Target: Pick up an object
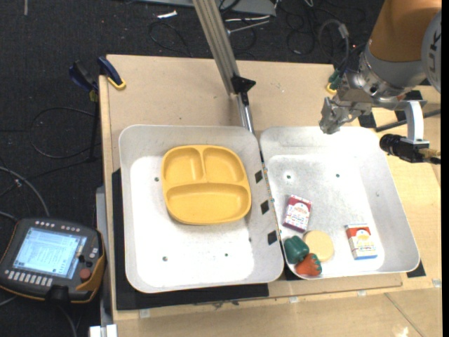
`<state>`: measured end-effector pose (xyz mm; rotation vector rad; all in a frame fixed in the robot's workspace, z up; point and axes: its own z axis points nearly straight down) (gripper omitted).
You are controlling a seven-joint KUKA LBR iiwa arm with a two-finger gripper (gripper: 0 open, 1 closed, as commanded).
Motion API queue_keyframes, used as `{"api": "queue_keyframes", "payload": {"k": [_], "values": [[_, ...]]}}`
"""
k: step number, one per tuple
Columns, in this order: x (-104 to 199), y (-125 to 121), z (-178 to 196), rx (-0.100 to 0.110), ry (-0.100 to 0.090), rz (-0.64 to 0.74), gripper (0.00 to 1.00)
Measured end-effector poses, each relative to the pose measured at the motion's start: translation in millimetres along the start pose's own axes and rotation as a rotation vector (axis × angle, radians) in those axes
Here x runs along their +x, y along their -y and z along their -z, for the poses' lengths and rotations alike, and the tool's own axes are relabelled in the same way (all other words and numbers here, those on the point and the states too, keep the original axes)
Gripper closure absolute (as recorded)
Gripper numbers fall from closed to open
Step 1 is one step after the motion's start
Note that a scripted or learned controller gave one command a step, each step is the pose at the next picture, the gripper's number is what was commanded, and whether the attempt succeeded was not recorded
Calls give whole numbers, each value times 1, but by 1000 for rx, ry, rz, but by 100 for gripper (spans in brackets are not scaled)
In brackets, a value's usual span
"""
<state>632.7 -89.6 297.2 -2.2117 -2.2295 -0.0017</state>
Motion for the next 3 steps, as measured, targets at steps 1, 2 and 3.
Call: {"api": "queue_keyframes", "payload": {"k": [1, 2, 3], "values": [[51, 4, -12, 2, 0, -1, 100], [112, -11, -23, -1, 0, 0, 100], [162, -15, -25, -1, 0, -1, 100]]}}
